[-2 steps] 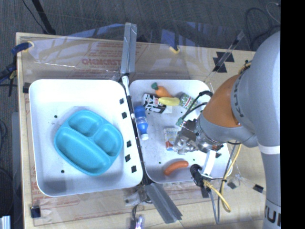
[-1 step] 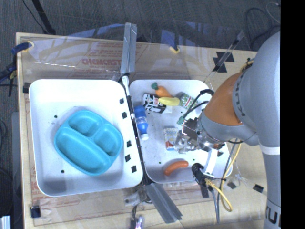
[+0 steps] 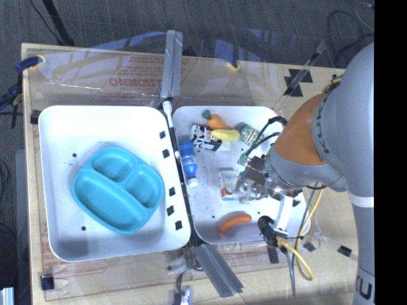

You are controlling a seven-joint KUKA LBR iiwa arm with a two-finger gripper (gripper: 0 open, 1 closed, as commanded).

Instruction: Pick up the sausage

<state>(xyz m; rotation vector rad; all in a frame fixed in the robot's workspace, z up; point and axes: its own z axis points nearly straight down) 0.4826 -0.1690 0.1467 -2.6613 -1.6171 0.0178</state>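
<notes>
Arm (image 3: 331,138): grey, orange-banded, reaching in from the right over the right bin (image 3: 267,116)
End effector (image 3: 238,189): low in that bin; grip state cannot tell
Sausage (image 3: 234,222): on the bin floor near the front rim, just below the end effector, apart from it
Left bin (image 3: 57,132): holds a blue divided tray (image 3: 119,188)

The sausage (image 3: 234,222) is a short, orange-red link, slightly curved, lying flat on the floor of the right bin (image 3: 210,230) close to its near edge, its length running roughly along that edge.
</notes>
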